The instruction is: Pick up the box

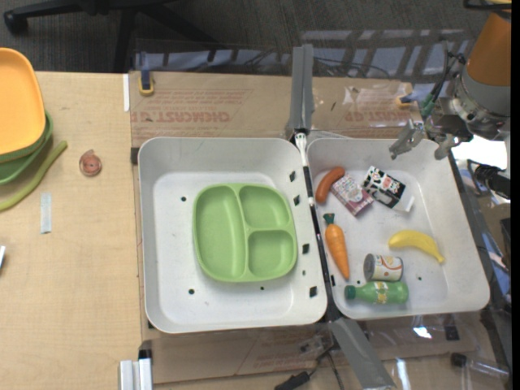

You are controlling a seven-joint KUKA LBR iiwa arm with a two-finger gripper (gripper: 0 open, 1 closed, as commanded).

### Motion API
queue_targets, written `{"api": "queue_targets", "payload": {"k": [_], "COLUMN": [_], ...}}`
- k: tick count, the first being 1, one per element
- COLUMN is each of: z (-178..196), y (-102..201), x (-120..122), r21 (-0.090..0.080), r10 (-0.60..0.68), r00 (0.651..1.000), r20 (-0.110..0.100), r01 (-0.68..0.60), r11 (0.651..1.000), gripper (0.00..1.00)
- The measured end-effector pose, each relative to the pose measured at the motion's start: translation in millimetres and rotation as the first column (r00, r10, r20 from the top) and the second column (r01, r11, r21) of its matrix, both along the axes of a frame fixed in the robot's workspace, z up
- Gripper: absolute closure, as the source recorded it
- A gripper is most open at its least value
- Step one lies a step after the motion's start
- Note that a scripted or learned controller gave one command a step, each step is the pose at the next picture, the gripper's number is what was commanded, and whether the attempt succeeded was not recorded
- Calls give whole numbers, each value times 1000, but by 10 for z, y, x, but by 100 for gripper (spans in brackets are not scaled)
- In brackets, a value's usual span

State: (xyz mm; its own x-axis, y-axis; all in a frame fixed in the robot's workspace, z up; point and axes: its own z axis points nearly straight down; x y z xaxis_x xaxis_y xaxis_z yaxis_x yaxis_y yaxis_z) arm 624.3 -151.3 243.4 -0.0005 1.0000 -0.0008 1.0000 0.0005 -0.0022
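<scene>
In the right bin (467, 287), a small pink box (352, 193) lies next to a black-and-white carton (386, 188); the two touch near the bin's middle back. My gripper (423, 143) hangs above the bin's back right corner, up and to the right of both boxes and apart from them. Its fingers (404, 145) are spread open with nothing between them.
The right bin also holds a sausage (329, 184), a carrot (336, 249), a banana (417, 244), a can (383, 267) and a green bottle (376, 293). A green divided plate (244, 232) lies in the left bin (162, 299). Stacked plates (16, 120) sit far left.
</scene>
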Motion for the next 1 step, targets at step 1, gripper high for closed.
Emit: {"api": "queue_targets", "payload": {"k": [1], "z": [-909], "y": [514], "x": [63], "r21": [0], "r10": [19], "r00": [1000], "r20": [-1], "r01": [-19], "r11": [1000], "gripper": [0]}}
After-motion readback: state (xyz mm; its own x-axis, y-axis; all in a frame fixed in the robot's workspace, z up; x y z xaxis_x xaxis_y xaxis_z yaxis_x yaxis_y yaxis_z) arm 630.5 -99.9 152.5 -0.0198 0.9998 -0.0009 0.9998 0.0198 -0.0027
